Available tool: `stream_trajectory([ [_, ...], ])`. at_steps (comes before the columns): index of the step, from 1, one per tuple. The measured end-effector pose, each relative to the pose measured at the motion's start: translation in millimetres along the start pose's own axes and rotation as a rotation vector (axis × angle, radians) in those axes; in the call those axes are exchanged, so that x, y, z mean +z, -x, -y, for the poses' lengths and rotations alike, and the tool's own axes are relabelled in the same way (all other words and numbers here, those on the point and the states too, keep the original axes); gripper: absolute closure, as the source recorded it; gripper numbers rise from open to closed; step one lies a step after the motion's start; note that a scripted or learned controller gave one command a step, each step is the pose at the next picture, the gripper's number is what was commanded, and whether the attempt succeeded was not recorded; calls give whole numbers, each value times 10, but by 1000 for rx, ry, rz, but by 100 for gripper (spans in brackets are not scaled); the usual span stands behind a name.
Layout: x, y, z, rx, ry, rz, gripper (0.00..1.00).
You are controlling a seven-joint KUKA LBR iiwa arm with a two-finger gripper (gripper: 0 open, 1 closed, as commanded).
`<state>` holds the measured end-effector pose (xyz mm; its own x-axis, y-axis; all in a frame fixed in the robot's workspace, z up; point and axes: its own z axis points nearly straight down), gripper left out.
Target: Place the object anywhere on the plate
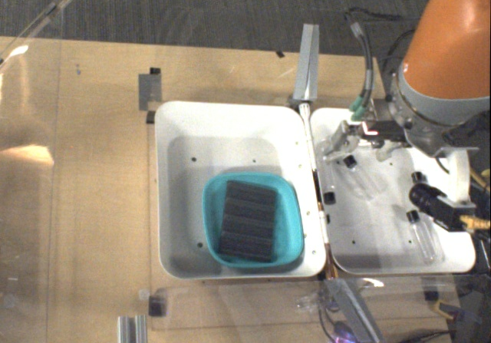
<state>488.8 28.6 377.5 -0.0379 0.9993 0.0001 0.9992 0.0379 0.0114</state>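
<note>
Although the grey arm with its orange band hangs over the right white bin [399,257], the dark ribbed rectangular block [248,220] lies flat on the turquoise square plate [288,215] in the left white bin [173,203]. Placement appears complete. The gripper [344,148] stands well apart from the block; whether it is open cannot be told.

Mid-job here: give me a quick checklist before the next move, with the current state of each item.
1. Plate sits flat in the left bin: ok.
2. Dark ridged object lies on the plate: ok, it rests fully inside the rim.
3. Gripper is away from the plate, over the right bin: ok.
4. Gripper carries nothing: cannot tell.
5. Object lies flat, not tilted on the rim: ok.
</note>
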Motion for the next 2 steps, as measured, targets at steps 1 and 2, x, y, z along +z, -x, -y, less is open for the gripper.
stream_trajectory([
  [1, -111, -14, -26, -10, 9, 1, 100],
  [2, 1935, 210, 36, -116, -7, -1, 100],
])
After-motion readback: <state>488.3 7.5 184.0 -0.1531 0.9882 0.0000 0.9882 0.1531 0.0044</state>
